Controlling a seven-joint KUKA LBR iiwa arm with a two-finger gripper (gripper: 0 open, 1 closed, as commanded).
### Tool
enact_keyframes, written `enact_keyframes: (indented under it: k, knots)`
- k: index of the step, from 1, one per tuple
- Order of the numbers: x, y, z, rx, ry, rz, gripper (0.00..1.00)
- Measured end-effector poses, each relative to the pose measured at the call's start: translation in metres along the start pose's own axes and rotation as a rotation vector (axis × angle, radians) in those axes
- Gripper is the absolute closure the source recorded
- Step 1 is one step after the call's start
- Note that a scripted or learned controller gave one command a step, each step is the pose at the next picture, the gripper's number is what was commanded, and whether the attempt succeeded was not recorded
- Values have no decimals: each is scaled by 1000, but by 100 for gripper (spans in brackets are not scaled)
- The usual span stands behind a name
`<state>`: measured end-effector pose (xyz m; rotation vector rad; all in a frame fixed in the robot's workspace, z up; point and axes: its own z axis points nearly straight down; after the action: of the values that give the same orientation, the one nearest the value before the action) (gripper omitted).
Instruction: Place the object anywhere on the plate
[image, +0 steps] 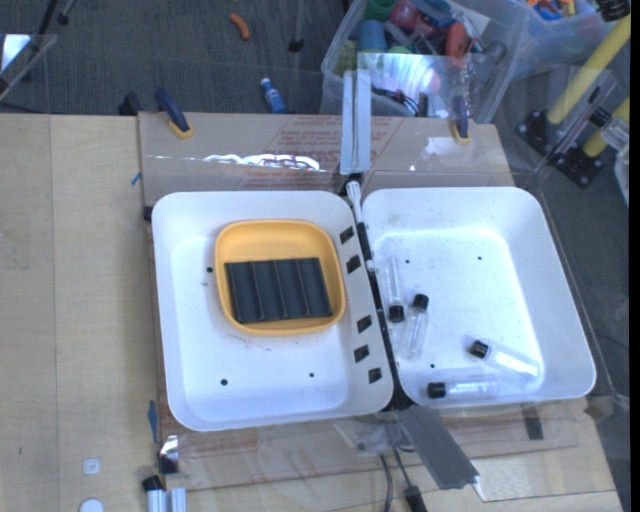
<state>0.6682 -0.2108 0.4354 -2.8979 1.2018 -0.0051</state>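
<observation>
While no jaws can be judged, vials near the right bin's front edge look light, slippery, fragile: grip mid-barrel for the plate.

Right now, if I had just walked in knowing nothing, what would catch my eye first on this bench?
Most likely the yellow plate in the left bin, with a dark ribbed block lying on it. Next, the clear black-capped tubes scattered in the right bin, mostly toward its near and left sides. Behind the bins, a clear tub of colourful odds and ends sits on the floor.
</observation>
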Motion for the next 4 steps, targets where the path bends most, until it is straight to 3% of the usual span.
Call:
enact_keyframes:
  k: [2, 4]
  knots:
    - [4, 8, 1, 1, -2, -581, 100]
    - [6, 6, 1, 0, -2, -591, 100]
